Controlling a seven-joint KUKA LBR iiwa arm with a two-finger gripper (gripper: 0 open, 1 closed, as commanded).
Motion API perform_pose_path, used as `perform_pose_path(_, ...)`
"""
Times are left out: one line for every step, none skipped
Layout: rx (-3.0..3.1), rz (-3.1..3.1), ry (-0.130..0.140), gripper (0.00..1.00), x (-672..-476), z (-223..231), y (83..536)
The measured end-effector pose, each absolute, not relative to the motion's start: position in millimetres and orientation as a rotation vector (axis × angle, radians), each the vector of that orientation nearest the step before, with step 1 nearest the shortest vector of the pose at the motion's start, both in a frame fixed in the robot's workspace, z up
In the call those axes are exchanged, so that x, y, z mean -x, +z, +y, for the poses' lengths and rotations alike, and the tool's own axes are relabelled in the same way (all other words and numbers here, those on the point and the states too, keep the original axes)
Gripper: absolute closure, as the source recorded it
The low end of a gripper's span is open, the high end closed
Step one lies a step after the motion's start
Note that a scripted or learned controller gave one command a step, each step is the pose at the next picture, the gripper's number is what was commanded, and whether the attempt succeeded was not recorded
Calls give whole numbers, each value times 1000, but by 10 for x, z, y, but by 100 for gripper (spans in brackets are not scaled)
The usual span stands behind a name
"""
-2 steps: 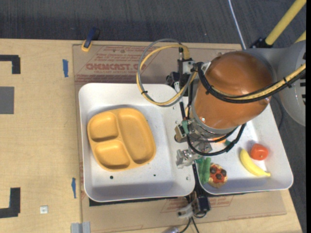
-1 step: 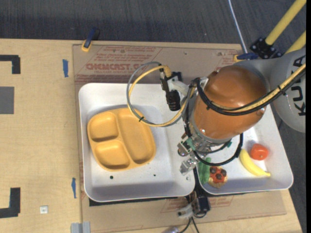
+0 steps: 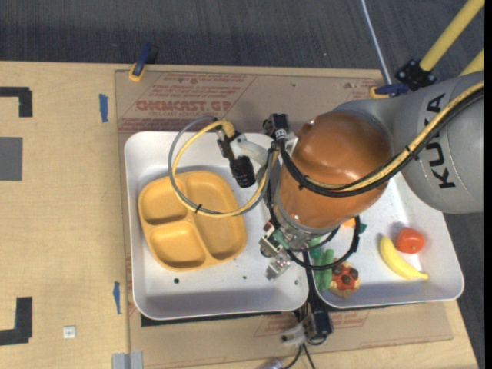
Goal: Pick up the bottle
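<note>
A camera looked down at a slant on a desk [image 3: 69,206] bearing two shallow white bins side by side. The left bin [image 3: 146,283] held a yellow divided tray [image 3: 192,220], lying flat toward its left side, which left the bin's right part bare for the arm to work over. The right bin [image 3: 446,283] held a banana [image 3: 400,258] and a red-orange tomato-like fruit [image 3: 410,241] near its right wall, and a small dark, speckled item [image 3: 344,279] at its near-left corner.

The grey arm [image 3: 453,152] reached in from the right, its orange band [image 3: 334,167] hanging over the seam between the bins and hiding much of what lay beneath. The pincer [image 3: 277,256] sat low at that seam, just inside the left bin. Its metal parts were small and cluttered with cables, so whether it was spread or pressed together could not be told, and nothing was clearly seen between its tips.

A sliver of green [image 3: 321,250] showed under the wrist in the right bin; this was probably the bottle, though mostly covered.
</note>
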State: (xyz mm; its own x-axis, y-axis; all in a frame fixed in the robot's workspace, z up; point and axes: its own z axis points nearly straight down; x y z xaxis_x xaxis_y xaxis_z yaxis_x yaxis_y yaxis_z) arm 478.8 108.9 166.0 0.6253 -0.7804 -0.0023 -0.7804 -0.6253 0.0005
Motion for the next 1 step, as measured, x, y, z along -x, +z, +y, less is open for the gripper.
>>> perform_pose_path(2957, 1048, 2, 100, -4890, 1609, 1647)
